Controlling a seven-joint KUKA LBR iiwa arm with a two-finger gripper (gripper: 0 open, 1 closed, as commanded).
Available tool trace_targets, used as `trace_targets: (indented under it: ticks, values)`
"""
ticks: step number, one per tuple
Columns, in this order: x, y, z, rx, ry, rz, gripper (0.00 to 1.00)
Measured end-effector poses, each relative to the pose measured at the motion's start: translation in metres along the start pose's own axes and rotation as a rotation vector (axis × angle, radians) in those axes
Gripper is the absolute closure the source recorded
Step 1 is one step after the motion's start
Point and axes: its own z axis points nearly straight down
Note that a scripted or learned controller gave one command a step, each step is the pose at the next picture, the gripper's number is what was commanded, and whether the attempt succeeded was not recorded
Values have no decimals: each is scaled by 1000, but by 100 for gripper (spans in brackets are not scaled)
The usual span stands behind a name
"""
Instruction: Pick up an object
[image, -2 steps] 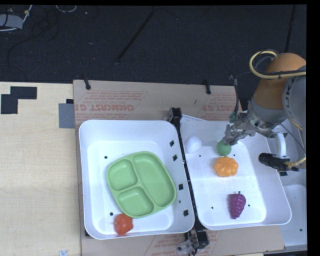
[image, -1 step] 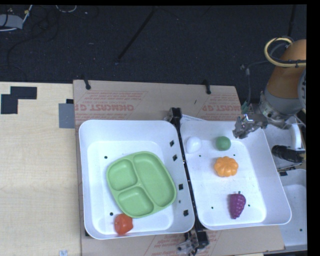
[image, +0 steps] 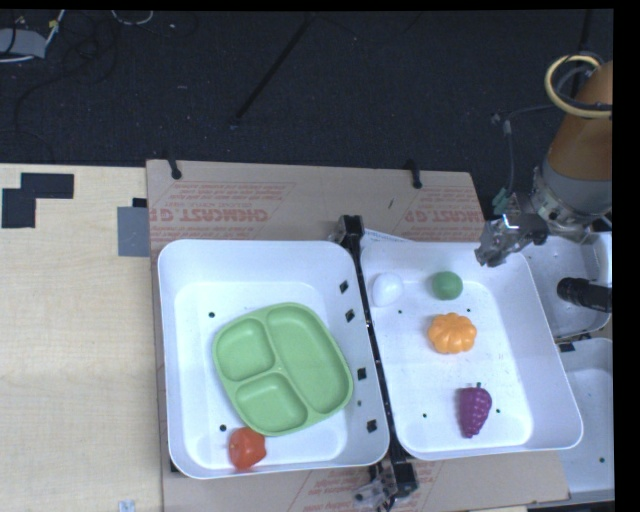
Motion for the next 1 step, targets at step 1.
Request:
trace_targets:
  ticks: [1]
  values:
    - [58,-23,2,5,3,-3,100]
